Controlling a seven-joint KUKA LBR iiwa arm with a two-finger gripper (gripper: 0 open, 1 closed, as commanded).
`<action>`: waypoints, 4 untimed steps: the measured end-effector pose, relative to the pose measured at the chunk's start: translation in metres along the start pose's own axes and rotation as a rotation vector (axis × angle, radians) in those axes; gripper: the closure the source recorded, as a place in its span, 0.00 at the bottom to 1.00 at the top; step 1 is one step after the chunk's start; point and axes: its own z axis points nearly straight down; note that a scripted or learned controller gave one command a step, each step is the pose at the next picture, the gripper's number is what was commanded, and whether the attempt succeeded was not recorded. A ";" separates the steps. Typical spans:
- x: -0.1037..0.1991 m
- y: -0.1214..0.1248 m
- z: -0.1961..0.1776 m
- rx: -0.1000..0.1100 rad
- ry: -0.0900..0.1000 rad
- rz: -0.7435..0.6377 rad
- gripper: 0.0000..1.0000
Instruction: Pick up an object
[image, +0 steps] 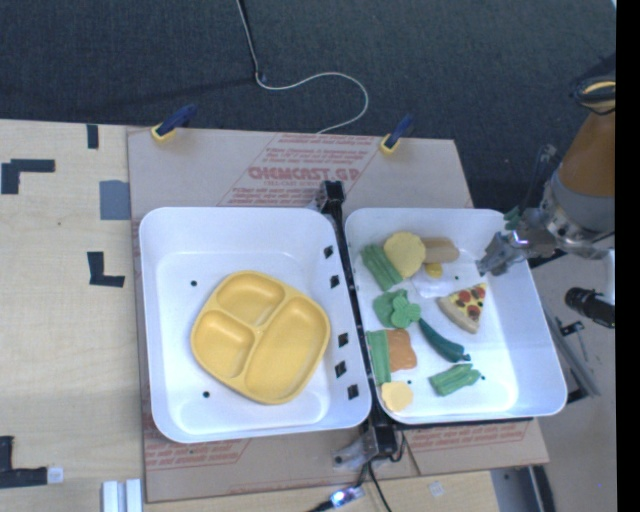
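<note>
The right bin (535, 350) holds several toy foods: a pizza slice (465, 306), a yellow round piece (405, 252), a brown piece (439, 248), a green pod (380, 268), a broccoli (398, 310), a dark green pickle (442, 340), an orange block (400, 351), a green bunch (455, 379) and a yellow disc (397, 397). My gripper (497, 255) hangs over the bin's upper right part, just above and right of the pizza slice. Nothing visible is held in it.
A yellow divided plate (262, 335) lies in the left bin (170, 260). Both bins rest on a cardboard sheet (290, 175) fixed by clamps. A thin cable (310, 85) loops behind. The arm's grey and orange wrist (590, 170) stands at the right.
</note>
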 end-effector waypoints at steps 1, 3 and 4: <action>0.000 0.000 -0.024 0.001 0.001 0.000 1.00; 0.111 0.006 -0.025 0.005 0.001 -0.004 1.00; 0.150 0.025 -0.013 0.005 0.000 -0.002 1.00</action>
